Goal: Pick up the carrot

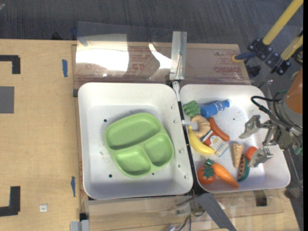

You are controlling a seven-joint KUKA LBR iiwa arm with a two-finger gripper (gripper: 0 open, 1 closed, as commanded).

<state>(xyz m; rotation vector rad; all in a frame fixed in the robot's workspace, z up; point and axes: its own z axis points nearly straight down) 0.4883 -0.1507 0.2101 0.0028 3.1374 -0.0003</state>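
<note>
The robot's hand (260,139), fingers spread and holding nothing, hovers right of the carrot (225,173); crowding toys risk a wrong grasp.

bins (130,93): white plastic, smooth, faint sheen
divided plate (139,143): green plastic, matt
carrot (225,173): orange plastic, smooth, glossy
banana (198,143): yellow plastic, shiny
bench (36,129): pale wood, matt
gripper (257,141): bare grey metal, dull shine

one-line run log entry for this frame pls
task: pick up carrot | tool: over right bin, open, holding nothing | carrot: on bin floor near front, beside tomato | green plate: left bin
</note>
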